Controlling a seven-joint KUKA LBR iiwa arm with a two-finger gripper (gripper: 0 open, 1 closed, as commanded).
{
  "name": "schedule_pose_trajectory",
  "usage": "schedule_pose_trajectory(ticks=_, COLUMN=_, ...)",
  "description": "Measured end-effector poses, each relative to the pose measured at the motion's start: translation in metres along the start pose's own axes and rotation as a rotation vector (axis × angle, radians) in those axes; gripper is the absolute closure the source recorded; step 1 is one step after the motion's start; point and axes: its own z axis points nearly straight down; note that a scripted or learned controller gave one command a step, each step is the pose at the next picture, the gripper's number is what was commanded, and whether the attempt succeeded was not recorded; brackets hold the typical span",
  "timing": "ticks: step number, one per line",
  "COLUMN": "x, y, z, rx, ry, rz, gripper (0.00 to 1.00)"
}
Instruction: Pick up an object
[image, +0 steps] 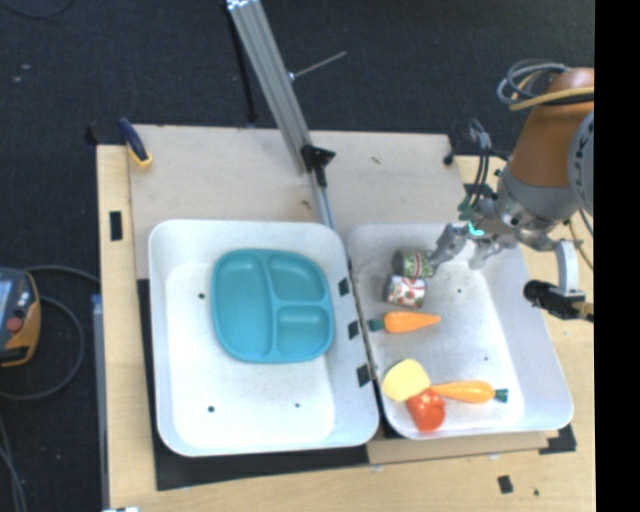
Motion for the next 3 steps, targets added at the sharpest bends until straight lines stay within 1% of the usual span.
schedule_pose_trajectory(ticks=1, x=0.000, y=0.001, z=-0.002, rx=-0.005, ry=-0.001, rz=-0.001, gripper=0.00)
schedule_pose_trajectory(ticks=2, x=0.003, y=0.001, z=0.060, rx=0.000, ry=-0.002, rz=0.000, gripper=0.00)
schedule_pose_trajectory(ticks=3, x=0.001, y=0.007, z=0.069, rx=-0.027, ry=-0.007, rz=0.000, gripper=0.00)
